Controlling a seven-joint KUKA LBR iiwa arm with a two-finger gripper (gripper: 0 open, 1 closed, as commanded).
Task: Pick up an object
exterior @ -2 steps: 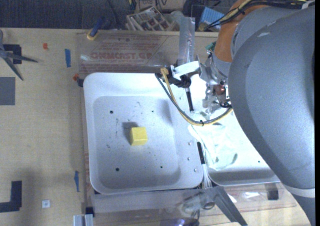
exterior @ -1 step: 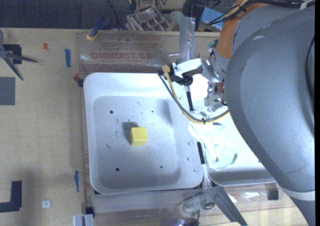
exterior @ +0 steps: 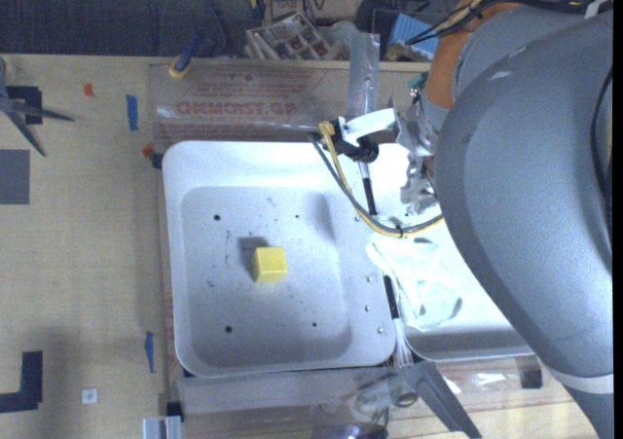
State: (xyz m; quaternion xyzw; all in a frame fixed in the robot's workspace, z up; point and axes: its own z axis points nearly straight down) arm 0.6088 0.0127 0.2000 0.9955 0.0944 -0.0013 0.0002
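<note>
The grey arm (exterior: 531,184) looms closest, covering most of the right bin (exterior: 467,335). Its gripper is hidden, so whether it is open or closed cannot be told. The yellow block (exterior: 270,264) lies untouched in the left bin (exterior: 195,174), so picking is apparently not yet done.

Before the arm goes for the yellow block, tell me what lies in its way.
Nothing visible does. The yellow block sits alone on the floor of the left bin, with bare bin floor all round it. The arm hangs over the right bin, on the block's right.
</note>
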